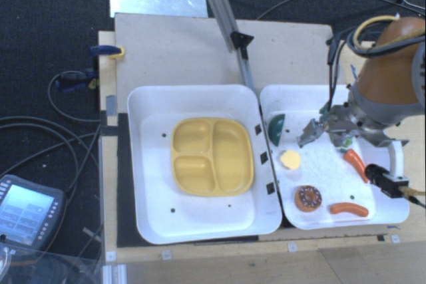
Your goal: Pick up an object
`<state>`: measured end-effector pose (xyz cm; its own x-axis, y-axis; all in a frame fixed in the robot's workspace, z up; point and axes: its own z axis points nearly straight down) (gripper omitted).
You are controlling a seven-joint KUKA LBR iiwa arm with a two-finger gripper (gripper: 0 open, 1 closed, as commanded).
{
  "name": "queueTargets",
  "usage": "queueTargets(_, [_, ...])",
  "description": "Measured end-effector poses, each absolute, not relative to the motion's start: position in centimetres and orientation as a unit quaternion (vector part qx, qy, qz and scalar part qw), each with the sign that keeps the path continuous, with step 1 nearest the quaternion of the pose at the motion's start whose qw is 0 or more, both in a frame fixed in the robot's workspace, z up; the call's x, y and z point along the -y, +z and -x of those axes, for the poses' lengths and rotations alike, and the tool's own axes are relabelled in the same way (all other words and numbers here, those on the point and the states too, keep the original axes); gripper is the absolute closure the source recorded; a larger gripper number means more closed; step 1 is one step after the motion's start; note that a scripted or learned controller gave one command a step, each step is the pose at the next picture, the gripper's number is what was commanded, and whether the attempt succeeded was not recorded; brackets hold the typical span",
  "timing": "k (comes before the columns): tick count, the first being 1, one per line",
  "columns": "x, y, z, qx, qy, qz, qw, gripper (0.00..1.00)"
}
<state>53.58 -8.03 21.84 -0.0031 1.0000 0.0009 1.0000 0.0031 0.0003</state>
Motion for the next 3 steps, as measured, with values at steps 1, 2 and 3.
queueTargets(1, [8.0, 21.9, -53.6, 0.707, -0.0008, 0.707, 0.000, 0.00])
queueTargets(2, [8.2, 15.8, -52.9, 0.707, 0.0017, 0.707, 0.002, 0.00])
queueTargets(3, [9.1, 11.2, -52.5, 0.707, 0.0014, 0.707, 0.002, 0.00])
